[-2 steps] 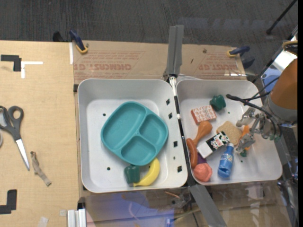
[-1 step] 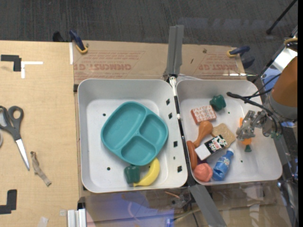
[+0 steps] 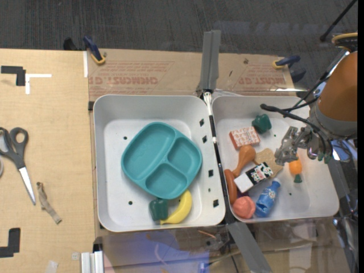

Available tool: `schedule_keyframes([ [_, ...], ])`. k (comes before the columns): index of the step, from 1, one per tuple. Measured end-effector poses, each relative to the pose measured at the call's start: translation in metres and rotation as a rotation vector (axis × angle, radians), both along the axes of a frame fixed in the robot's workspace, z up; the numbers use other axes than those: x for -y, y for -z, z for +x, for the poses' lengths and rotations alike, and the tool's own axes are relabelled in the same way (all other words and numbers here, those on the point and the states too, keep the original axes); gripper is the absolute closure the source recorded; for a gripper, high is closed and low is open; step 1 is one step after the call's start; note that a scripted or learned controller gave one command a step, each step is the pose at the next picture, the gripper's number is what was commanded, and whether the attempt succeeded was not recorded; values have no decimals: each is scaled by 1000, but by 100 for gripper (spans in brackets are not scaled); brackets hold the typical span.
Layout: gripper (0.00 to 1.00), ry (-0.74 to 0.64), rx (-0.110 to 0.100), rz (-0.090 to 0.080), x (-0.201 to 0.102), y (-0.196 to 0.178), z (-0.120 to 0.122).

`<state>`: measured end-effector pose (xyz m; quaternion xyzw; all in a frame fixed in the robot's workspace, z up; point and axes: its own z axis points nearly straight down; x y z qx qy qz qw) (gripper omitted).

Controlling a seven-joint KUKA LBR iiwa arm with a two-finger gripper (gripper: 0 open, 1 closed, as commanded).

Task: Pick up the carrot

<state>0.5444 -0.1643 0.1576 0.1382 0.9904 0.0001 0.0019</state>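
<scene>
Orange and small, the carrot [image 3: 295,169], a short plastic root with a green top, lies in the right white bin [image 3: 318,210] close to its right wall. The metal two-finger gripper [image 3: 286,145] hangs just beside it, toward the bin's middle, and nothing is seen between its fingers; whether they are apart or together I cannot tell. I judge that the step in hand is the approach: the carrot is not yet grasped.

For the next move the gripper should shift a little toward the right wall and come down over the carrot. The wall is near, so there is not much room. The black and white small box [image 3: 255,176] and the tan wooden piece [image 3: 266,154] lie just beside, toward the middle, and could be touched.
</scene>
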Motion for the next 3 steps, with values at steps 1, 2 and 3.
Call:
schedule_keyframes([
  [1, 100, -166, 1, -2, 26, -92, 27],
  [2, 100, -197, 3, -4, 44, 62, 3],
  [3, 100, -211, 0, -2, 58, -82, -33],
])
